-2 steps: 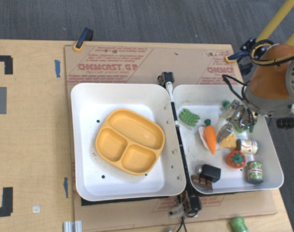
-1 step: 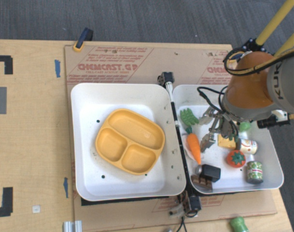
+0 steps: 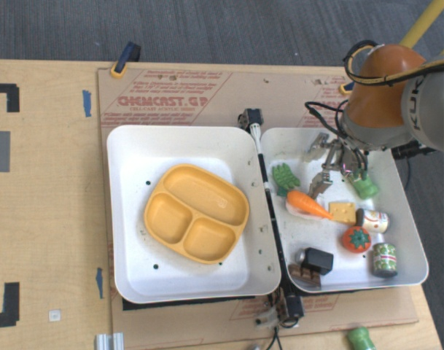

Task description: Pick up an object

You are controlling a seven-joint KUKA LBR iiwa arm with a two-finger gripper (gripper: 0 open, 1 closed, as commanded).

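Observation:
My gripper [image 3: 322, 168] hangs over the upper middle of the right bin [image 3: 410, 217], its metal fingers [image 3: 314, 150] spread open with nothing between them. Just below it lies an orange carrot [image 3: 309, 205], and a dark green ridged toy [image 3: 283, 178] sits to the carrot's upper left. A pale green piece [image 3: 365, 187] rests right beside the gripper on its right. A yellow cheese block [image 3: 343, 212], a red tomato [image 3: 357, 239], a small white jar [image 3: 375, 221], a green can [image 3: 384, 259] and a black block [image 3: 318, 259] fill the bin's lower part.
The left bin [image 3: 127, 195] holds a yellow divided plate [image 3: 196, 214]. A small brown item [image 3: 303, 274] lies at the right bin's front edge. A green object [image 3: 360, 337] lies on the bench outside the bins. The arm's orange band [image 3: 382, 86] looms over the right bin's far rim.

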